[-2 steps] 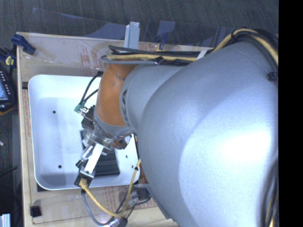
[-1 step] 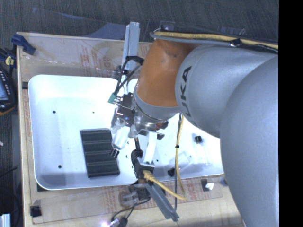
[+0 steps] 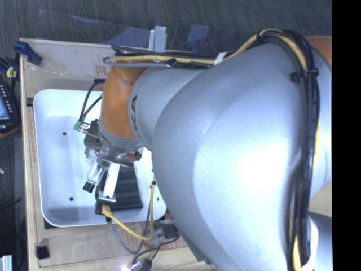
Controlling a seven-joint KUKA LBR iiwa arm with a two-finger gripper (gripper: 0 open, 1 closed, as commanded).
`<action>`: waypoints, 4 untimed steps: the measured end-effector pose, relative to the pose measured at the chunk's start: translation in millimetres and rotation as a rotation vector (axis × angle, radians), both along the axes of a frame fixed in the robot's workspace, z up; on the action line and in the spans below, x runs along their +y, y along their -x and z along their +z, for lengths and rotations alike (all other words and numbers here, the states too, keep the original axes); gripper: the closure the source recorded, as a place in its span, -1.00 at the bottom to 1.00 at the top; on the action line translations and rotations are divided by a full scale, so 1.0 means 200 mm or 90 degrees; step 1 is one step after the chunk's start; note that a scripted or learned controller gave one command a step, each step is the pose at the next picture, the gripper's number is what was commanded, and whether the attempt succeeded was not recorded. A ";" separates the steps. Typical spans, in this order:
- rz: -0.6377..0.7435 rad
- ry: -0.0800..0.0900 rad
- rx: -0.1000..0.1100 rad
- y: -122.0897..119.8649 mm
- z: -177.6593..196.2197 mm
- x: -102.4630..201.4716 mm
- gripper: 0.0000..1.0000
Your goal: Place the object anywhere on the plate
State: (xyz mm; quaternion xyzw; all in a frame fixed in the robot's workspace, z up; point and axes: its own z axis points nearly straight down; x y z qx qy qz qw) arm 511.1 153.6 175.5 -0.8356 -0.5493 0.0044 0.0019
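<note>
- The arm [image 3: 237, 151] is reached in from the right and bent low over the bench [image 3: 62, 58]. Its smooth, rounded grey casing covers the right-hand side of the scene and part of the left bin [image 3: 45, 151].
- The orange band [image 3: 115, 103] is seen above the wrist, glossy and barrel-shaped. From there the wrist is angled downward and to the left.
- The gripper [image 3: 93, 184] is held over the floor of the left bin, towards its near right corner. This low, tilted posture is judged to suit a reach into the bin rather than travel across it.
- How far the gripper is open cannot be told, as its working end is masked by its own body. Nothing is seen to be held in it.
- The location of the object cannot be told, and the same applies to the plate. Both are judged likely to be hidden beneath the arm.
- The left bin is noted as shallow, of smooth white plastic, with rounded corners and a raised rim. It is judged to be shaped this way to keep loose items within reach.
- Two small dark specks [image 3: 65, 132] are recorded on the bin floor. They are too small to be identified.
- The bench is of pale, matt wood, and a dark ribbed carpet [image 3: 169, 4] is seen beyond it.
</note>
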 end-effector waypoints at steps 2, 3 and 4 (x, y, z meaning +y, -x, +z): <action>0.035 -0.001 -0.004 0.18 0.47 0.17 1.00; -0.042 -0.002 -0.006 0.18 1.00 0.03 1.00; 0.045 0.000 -0.001 -0.09 0.69 0.33 1.00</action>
